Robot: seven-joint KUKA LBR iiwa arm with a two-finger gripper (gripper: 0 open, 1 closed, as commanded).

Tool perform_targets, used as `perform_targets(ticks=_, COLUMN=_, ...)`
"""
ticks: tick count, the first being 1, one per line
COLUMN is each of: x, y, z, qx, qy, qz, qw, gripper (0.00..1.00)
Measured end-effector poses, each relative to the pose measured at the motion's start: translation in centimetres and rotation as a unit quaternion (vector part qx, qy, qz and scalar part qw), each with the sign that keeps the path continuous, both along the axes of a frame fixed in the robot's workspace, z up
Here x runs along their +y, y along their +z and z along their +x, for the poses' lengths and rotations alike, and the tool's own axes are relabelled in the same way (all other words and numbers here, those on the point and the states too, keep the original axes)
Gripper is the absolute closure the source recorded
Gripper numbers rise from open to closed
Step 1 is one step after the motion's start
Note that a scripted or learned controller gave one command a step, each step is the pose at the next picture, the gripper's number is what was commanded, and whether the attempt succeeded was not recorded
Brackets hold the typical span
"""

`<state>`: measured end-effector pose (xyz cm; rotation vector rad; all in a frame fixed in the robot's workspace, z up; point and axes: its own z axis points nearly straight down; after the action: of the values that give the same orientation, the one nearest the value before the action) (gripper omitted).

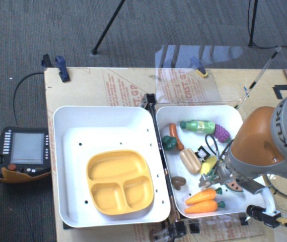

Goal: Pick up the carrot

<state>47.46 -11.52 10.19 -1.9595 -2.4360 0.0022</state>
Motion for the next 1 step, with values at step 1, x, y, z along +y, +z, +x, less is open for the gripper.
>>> perform_targets(ticks=1, x=-0.01, y=0.79, z=-0.03, qx=0.002, qy=-0.003, qz=0.0012, qw=1.0000, gripper=1.00)
